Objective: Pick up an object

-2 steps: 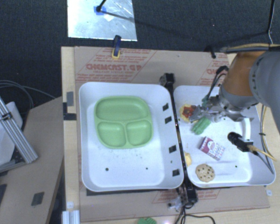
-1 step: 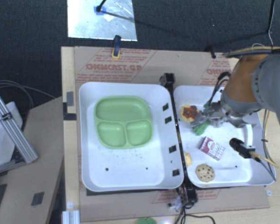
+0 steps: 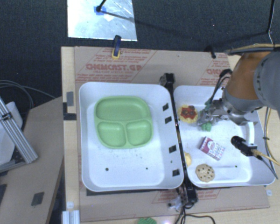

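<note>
Right bin [image 3: 238, 171], nearest first: a round speckled cookie [image 3: 205, 172] at 7 o'clock, a yellow lump [image 3: 187, 159] at 8 by the wall, and a small maroon carton [image 3: 212, 148] near centre. Farther back, at 10, a small green piece [image 3: 206, 125] lies just beside my end effector [image 3: 207, 117]. I cannot tell whether the end effector is open or closed. A flat yellow-and-red item [image 3: 188, 114] lies at its 9. The left bin [image 3: 86, 139] holds a green three-compartment plate [image 3: 123, 121]. The tabletop [image 3: 130, 64] is brown and printed. Beyond it, a silvery sheet [image 3: 102, 10] lies on the dark floor [image 3: 28, 22].
</note>
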`<state>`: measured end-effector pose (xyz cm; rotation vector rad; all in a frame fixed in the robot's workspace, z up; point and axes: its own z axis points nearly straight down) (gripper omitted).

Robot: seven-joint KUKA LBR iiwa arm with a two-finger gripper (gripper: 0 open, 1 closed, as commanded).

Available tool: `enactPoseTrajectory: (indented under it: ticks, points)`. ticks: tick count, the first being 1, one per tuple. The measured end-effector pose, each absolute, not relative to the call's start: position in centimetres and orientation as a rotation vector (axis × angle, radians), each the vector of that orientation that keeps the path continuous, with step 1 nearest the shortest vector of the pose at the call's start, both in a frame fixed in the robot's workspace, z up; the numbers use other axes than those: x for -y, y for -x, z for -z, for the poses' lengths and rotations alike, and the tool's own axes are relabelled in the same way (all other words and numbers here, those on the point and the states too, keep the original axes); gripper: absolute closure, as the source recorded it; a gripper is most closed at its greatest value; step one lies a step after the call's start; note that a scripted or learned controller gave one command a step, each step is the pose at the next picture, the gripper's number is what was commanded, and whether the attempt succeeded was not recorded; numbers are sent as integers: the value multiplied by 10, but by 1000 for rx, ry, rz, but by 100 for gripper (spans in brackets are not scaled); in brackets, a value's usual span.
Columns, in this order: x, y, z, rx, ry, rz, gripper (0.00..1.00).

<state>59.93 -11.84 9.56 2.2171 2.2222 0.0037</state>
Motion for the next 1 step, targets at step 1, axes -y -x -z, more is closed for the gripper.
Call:
enactPoseTrajectory:
  ticks: [1]
  points:
    - [66, -592, -190, -2227, -2209, -9, 100]
